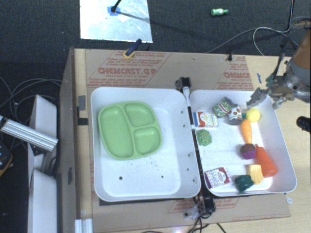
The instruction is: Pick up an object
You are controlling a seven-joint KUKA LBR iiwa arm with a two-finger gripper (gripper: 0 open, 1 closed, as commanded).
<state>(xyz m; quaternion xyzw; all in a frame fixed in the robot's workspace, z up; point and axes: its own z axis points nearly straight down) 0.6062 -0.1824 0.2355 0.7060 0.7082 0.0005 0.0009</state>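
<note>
Nearest the lens, along the front wall of the right bin point(286, 178), a dark green toy point(243, 182), a yellow block point(256, 173) and a red-and-white packet point(217, 177) are found. Further back in the same bin are an orange-red bottle point(265, 161), a purple piece point(248, 151), a carrot point(247, 130), a green lump point(204, 138), a small carton point(205, 119), a can point(234, 114), a green-and-white pouch point(223, 107) and a yellow ball point(252, 114). The gripper point(267, 97) is positioned over the bin's far right corner, just beyond the yellow ball; whether it is spread or pressed together cannot be told, and nothing is seen held in it. The yellow ball is judged the closest candidate. It is probably light, rigid plastic with a smooth, rounded skin, so slipping is to be expected; it should be taken across its widest part, and the can and carrot touching or just beside it may be disturbed. The carrot, being long and narrow, would be better seized across its middle. The left bin point(97, 178) is occupied by a green divided plate point(129, 129). Both bins are smooth white plastic, on which items may slide when nudged. They are seated on a printed cardboard sheet point(160, 67). Beyond it, dark carpet point(39, 23) carries a silvery sheet point(115, 13), a small green bottle point(219, 12) and loose cables point(243, 35).
</note>
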